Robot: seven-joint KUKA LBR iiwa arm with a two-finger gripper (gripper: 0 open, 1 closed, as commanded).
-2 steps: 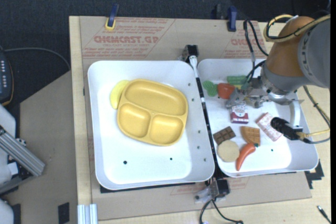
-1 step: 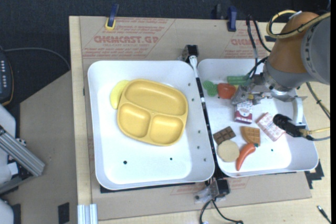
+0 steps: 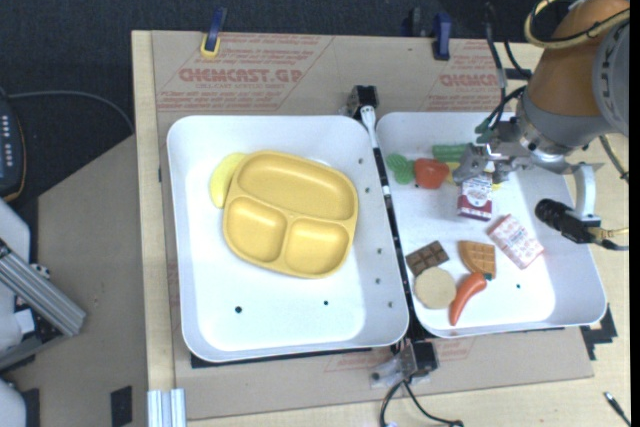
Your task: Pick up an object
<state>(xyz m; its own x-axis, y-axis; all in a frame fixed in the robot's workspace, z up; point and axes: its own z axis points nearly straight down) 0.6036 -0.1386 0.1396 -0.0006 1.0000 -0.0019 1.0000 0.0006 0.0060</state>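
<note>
Camera view, left to right: left bin [image 3: 190, 215] carries one yellow divided plate [image 3: 288, 213]. Right bin [image 3: 575, 265]: eight small items toward its middle and near edge. My gripper [image 3: 483, 167] over red-white packet [image 3: 475, 200]; grip state cannot tell. Risk: neighbours close, so I may nudge tomato [image 3: 431, 174] or miss packet.

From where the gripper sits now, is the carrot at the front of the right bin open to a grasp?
Probably yes. The carrot lies uncovered, though it touches the round cookie; the gripper is above the small carton.
</note>
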